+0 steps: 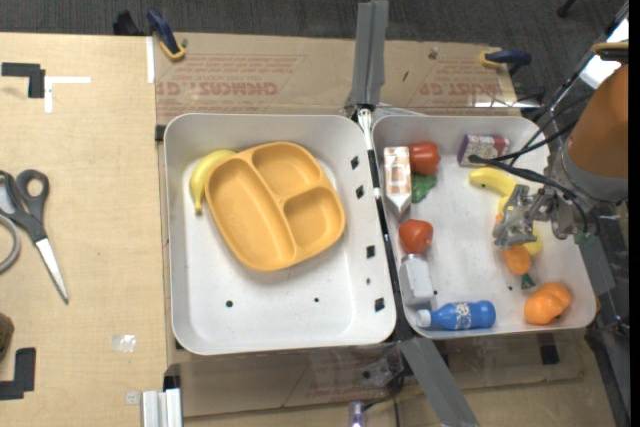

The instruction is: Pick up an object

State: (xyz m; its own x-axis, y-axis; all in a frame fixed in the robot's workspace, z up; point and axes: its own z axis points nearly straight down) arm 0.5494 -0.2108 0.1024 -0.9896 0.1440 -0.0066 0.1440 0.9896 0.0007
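Though its grip state unclear, end effector (515, 227) directly above small orange object (517, 261).

Bright, even overhead light; soft shadows; sharp focus; little glare.

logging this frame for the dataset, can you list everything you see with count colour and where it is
divided plate: 1, orange-yellow, left bin
banana: 1, yellow, left bin, against the plate's far left edge
left bin: 1, white, bench centre
right bin: 1, white, beside the left bin
tomato: 1, red, right bin, near its left wall
pepper: 1, red with green, right bin, far left
carton: 1, white and orange, along the right bin's left wall
bottle: 1, blue, right bin, near edge
second banana: 1, yellow, right bin, far side
purple packet: 1, right bin, far side
orange fruit: 1, right bin, near right corner
scissors: 1, grey, bench far left
gripper: 1, grey metal, low over the right bin's right side
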